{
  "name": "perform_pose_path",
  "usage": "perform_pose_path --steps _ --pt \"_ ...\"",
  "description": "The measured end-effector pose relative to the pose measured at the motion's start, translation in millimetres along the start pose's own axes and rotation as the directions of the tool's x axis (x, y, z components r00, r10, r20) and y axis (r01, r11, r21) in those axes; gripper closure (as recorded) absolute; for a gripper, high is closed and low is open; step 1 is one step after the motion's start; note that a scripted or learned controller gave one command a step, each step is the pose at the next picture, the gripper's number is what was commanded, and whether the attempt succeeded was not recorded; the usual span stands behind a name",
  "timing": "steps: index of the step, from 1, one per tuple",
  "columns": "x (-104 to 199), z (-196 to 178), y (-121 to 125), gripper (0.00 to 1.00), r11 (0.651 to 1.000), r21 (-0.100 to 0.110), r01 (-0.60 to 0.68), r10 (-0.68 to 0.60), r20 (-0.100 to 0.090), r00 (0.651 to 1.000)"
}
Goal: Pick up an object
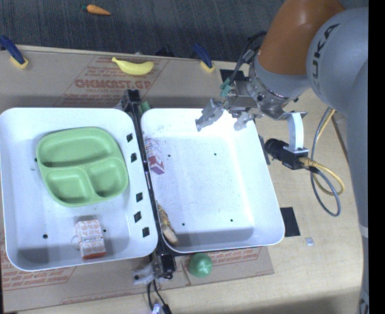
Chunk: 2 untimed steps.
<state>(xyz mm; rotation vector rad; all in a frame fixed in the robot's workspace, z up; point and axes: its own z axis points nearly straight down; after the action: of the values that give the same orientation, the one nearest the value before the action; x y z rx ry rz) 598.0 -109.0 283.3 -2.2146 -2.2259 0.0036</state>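
A grey robot arm point(336, 57) with an orange band is seen entering from three o'clock, its wrist held over the far rim of the right bin. Two shallow white bins are counted, set side by side on cardboard: the left bin point(12, 175) at nine o'clock and the right bin point(258, 195) near the centre.

The gripper point(224, 115) is seen at about one o'clock above the right bin's far edge, with its two fingers spread apart and nothing between them. The task is judged to be at an early stage: no object has been grasped or lifted, so the choosing, closing and raising are all left to be done.

One green divided tray point(81, 165) is lying in the left bin, with one small red-and-white packet point(90, 238) at its six o'clock. In the right bin, one small red-and-white item point(154, 157) is lying against the left wall, and one tan object point(167, 229) is wedged in the near-left corner; what it is cannot be told. These are the likeliest things to be picked, and both are well apart from the gripper.

Outside the bins, one yellow banana point(133, 65) is seen at twelve o'clock on the cardboard, one green ball point(200, 264) at six o'clock, and one orange carrot-like piece point(98, 9) on the floor at eleven o'clock.
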Motion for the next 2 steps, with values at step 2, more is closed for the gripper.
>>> perform_pose_path --steps 2 --pt "-58 163 48 0.00 1.000 -0.001 0.001 -0.001 -0.001 1.000"
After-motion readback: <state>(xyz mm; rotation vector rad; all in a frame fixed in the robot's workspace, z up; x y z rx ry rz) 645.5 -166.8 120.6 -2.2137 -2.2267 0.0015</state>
